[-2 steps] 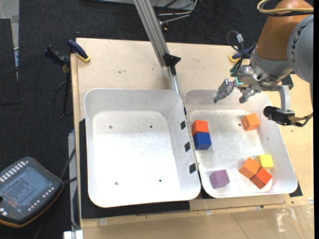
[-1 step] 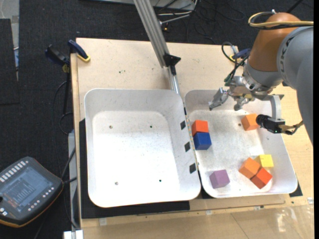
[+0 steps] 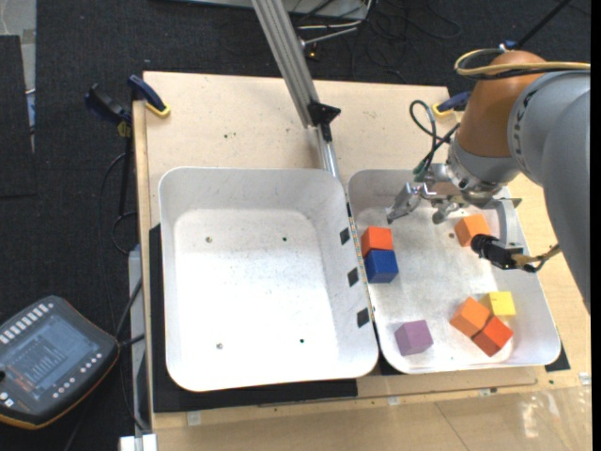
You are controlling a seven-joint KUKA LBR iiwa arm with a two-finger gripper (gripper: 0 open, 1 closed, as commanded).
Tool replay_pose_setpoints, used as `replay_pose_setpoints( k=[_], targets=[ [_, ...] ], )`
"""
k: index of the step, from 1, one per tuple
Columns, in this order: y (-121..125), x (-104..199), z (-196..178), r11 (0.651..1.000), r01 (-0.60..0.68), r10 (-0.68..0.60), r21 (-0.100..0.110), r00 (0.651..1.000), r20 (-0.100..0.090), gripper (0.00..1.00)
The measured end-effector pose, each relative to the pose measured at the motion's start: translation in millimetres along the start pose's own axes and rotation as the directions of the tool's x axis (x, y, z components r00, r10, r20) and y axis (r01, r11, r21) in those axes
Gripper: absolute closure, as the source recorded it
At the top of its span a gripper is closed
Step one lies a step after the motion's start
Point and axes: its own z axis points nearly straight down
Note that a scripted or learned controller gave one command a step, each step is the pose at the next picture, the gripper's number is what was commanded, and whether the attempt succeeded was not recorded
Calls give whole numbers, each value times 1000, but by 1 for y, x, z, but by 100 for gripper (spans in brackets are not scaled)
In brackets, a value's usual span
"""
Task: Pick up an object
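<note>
We see the gripper at right of centre, fingers spread and empty, poised above the right bin for choosing among its blocks.

High fixed camera, slanted down, both bins, seemingly mid-distance

Orange cube touching blue cube, right bin's left side. Purple cube lower centre. Orange blocks, yellow cube lower right; another orange block under my wrist.
</note>
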Motion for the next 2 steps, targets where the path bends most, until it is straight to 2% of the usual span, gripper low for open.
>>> replay_pose_setpoints(
  k=[1,2],
  targets=[
    [0,1,24,1000,1,-1,-2,1000,0,0],
    [1,0,12,1000,1,-1,-7,1000,1,100]
  ],
)
